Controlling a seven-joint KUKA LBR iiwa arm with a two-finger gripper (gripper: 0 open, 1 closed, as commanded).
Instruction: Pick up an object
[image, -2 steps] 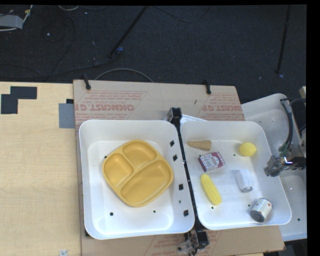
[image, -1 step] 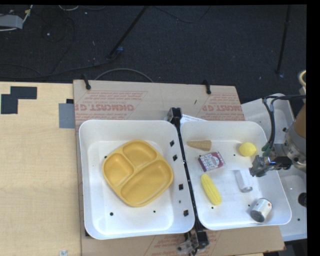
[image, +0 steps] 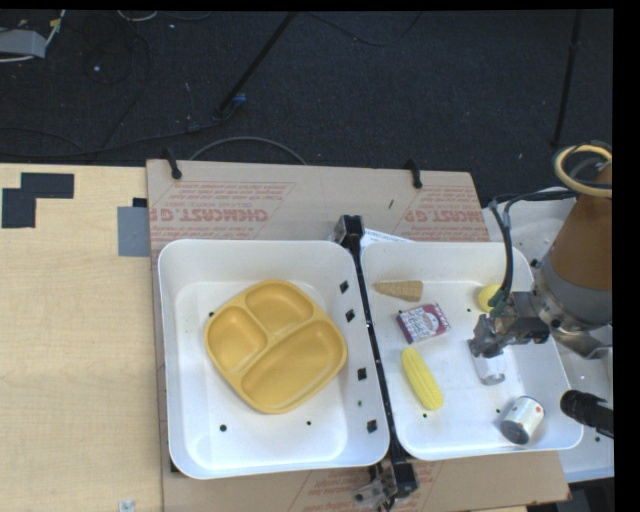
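Yellow divided tray (image: 276, 345), yellow corn (image: 421, 378), tan cone (image: 399, 290), seemingly purplish packet (image: 422, 322).

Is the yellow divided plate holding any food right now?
Empty. All three compartments of the yellow plate show bare yellow surface; it sits alone in the left bin.

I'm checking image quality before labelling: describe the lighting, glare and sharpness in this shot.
Camera view: even overhead light, soft shadows under the yellow divided plate and corn cob; the white bins look bright but keep their edges; the floor at the top is dark; the gripper and small can look slightly soft, detail limited.
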